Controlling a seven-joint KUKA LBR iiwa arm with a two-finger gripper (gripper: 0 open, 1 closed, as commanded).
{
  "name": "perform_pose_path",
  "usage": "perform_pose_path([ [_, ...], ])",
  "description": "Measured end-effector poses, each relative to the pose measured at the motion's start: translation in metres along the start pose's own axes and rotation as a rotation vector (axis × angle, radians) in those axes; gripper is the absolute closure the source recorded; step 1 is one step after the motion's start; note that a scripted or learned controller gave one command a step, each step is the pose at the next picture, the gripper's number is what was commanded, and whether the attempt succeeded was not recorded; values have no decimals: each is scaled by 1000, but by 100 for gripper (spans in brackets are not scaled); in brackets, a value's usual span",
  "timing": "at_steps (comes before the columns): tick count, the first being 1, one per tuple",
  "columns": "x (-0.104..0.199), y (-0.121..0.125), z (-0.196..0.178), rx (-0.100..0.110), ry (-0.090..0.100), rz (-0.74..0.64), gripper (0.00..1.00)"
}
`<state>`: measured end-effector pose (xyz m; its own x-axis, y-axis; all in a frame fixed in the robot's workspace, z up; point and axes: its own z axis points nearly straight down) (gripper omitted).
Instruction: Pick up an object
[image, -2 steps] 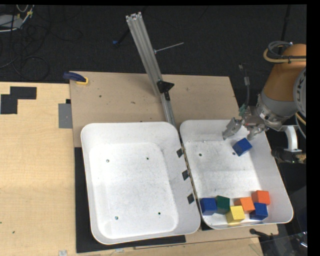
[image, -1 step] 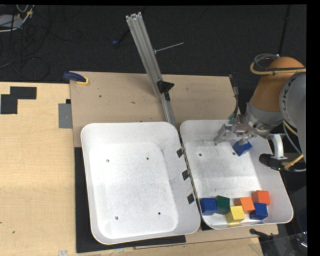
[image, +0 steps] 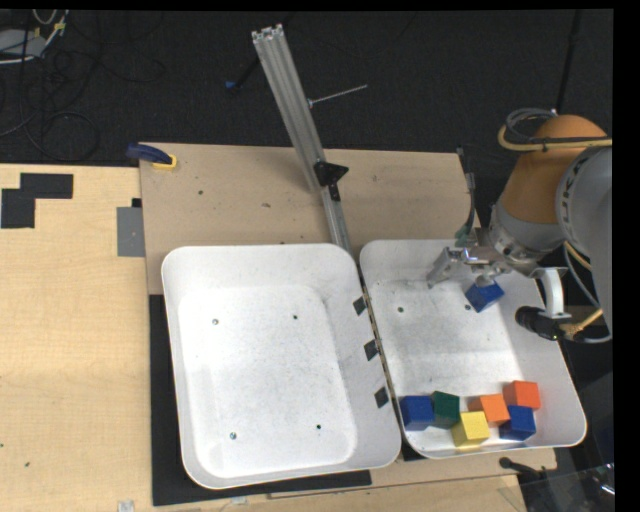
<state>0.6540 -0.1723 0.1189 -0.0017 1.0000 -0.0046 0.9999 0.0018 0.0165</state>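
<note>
Bins: you have two white bins (image: 262, 262), side by side.
Cluster: six blocks (image: 470, 412) at right bin's near edge.
Gripper (image: 468, 262): over right bin's far end; whether its fingers clamp the blue block (image: 485, 295) just beside, you cannot tell.

Left shallow white plastic bin (image: 190, 300): floor unobstructed throughout, open to approach from above. Right shallow white plastic bin (image: 420, 330): middle floor unobstructed; near corner crowded by cluster of small coloured cubes (image: 470, 412), packed touching, little room left between them. Far part occupied by grey arm's claw (image: 462, 262), small blue cube (image: 485, 295) just beside it. Slanted grey aluminium rail (image: 300, 130) crossed over bench (image: 240, 200) behind bins, its foot at gap between them.
</note>
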Motion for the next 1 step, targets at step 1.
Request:
perform_pose_path([
  [1, -1, 0, -8, 0, -2, 0, 100],
])
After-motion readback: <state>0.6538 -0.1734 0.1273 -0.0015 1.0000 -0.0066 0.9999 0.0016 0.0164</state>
